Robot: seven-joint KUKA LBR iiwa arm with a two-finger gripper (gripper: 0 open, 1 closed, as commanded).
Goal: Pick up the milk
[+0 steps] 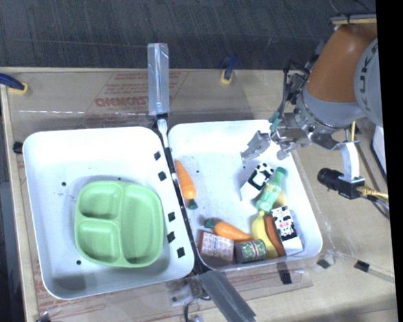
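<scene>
Bench (81, 107): light wood top under a clear sheet with red printing, viewed at a slant. Two shallow white bins rest directly on it, touching side by side: left bin (43, 154), right bin (213, 132). Blue clamps (7, 82) grip the far-left edge; another blue clamp (229, 69) sits at the far edge. A grey metal bar (158, 77) lies above the bins' junction, a second (228, 303) below it.

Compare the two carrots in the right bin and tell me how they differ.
The carrot by the divider lies along the bin's left wall, running up and down the view; the carrot near the front lies slanted across the floor. The first lies alone; the second sits crowded against a small can, a brown packet and a banana. Both are orange with green at one end, in the right bin.
</scene>
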